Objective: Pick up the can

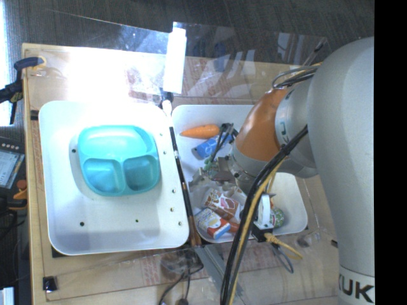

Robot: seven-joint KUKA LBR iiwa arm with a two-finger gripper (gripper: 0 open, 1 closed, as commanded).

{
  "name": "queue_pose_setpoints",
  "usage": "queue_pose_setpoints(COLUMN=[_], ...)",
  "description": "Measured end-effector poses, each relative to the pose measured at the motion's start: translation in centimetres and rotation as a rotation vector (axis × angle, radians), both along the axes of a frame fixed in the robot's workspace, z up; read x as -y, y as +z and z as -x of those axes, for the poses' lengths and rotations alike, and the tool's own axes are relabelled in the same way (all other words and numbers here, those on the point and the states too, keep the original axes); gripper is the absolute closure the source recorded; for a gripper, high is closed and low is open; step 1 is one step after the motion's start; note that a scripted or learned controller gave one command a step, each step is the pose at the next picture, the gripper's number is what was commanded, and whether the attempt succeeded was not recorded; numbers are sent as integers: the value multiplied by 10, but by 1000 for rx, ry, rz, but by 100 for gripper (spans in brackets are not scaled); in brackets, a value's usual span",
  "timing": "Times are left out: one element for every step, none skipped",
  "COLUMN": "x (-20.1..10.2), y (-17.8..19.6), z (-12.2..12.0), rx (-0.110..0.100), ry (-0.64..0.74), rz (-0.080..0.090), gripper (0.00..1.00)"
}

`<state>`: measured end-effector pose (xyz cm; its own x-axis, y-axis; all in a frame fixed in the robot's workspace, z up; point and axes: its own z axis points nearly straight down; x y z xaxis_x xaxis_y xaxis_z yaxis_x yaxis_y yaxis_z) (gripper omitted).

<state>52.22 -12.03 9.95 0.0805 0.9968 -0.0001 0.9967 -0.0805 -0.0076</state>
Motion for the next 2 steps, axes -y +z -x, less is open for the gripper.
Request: queue_pose_setpoints(x=[7,8], y=[-6,4], z=[37,36], rx=[14,16], ry=[157,162], rz=[0,1], gripper=[0,100])
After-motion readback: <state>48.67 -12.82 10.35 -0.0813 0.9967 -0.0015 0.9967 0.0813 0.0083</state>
